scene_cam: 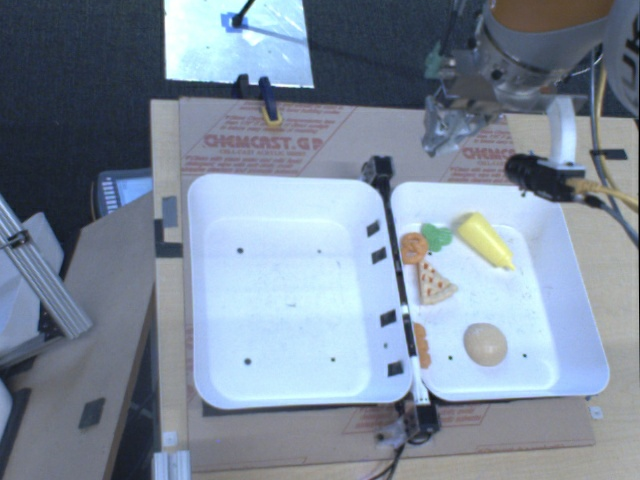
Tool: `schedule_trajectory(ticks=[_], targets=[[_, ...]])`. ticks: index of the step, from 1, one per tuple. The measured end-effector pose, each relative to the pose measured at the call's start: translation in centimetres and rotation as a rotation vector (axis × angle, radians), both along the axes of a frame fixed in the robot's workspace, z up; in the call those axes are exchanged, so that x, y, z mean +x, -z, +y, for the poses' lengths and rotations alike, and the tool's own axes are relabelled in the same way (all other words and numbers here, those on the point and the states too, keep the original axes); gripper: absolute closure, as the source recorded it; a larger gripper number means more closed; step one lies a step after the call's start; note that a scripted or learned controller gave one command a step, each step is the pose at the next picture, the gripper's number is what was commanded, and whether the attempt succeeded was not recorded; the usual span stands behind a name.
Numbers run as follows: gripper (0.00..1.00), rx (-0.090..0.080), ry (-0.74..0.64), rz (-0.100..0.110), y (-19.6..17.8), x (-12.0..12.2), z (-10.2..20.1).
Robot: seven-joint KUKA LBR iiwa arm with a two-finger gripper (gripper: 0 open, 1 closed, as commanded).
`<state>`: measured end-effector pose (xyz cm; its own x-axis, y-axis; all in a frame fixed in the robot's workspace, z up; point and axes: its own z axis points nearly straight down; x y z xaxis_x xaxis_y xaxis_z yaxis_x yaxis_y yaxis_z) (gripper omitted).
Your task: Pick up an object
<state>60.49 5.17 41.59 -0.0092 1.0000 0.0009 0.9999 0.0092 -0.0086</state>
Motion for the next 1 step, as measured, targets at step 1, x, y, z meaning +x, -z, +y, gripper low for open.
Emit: schedule_trajectory(ticks=[1], targets=[[1.00, 0.003, 0.003, -0.025, -12.84, -7.34, -0.01]])
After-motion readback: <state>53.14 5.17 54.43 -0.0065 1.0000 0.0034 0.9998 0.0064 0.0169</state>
